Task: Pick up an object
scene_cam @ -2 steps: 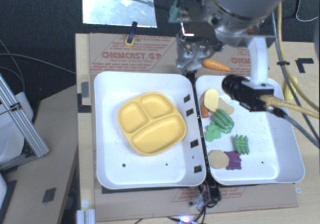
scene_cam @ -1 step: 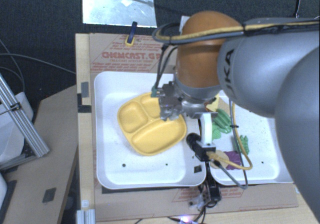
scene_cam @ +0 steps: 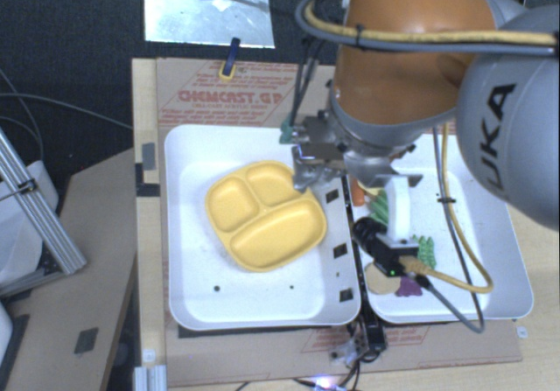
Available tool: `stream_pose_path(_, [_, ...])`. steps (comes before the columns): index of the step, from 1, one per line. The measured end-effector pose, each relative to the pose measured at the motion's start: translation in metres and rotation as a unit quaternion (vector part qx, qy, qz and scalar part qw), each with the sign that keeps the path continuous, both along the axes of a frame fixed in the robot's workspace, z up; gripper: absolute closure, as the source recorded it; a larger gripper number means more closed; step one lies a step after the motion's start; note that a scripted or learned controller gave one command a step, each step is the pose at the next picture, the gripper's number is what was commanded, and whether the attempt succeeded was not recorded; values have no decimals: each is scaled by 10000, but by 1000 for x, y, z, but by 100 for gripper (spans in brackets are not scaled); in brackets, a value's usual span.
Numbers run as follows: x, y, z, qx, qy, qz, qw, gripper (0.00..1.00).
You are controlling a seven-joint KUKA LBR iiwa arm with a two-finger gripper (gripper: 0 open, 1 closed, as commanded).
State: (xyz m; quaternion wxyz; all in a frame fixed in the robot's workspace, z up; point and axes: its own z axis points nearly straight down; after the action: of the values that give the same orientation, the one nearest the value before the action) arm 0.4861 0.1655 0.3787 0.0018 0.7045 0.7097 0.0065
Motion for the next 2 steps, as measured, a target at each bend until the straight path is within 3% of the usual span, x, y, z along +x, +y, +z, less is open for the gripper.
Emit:
stream_pose_path(1, [37, -51, -167, -64, 124, -65, 9999, 100])
stream_pose_path(2, [10, -59, -46, -15, 3, -18, 10000, 100])
